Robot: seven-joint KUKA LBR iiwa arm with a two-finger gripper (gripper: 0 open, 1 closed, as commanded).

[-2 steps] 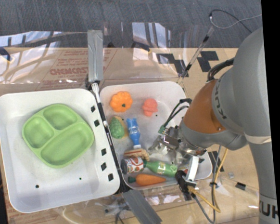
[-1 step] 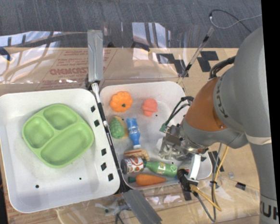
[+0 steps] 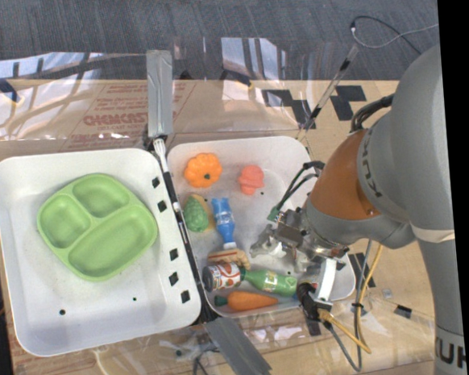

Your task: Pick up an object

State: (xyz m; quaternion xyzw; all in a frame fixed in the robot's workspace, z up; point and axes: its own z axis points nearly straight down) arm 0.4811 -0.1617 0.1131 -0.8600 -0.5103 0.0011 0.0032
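The right bin (image 3: 284, 150) holds several toy foods. An orange pumpkin (image 3: 203, 170) and a pink fruit (image 3: 252, 179) lie at its far side. A green leafy vegetable (image 3: 195, 215) and a blue bottle (image 3: 224, 221) sit in the middle. A can (image 3: 224, 276), a green bottle (image 3: 270, 282) and an orange carrot (image 3: 251, 300) crowd the near edge. My gripper (image 3: 277, 238) hangs low over the bin's right half, just right of the blue bottle and above the green bottle. Nothing visible is held in it.
The left bin (image 3: 35, 320) carries a green divided plate (image 3: 97, 225). A taped divider (image 3: 173, 228) separates the bins. The grey arm with its orange band (image 3: 344, 190) covers the right bin's right side. Cables (image 3: 342, 328) trail near the front right corner.
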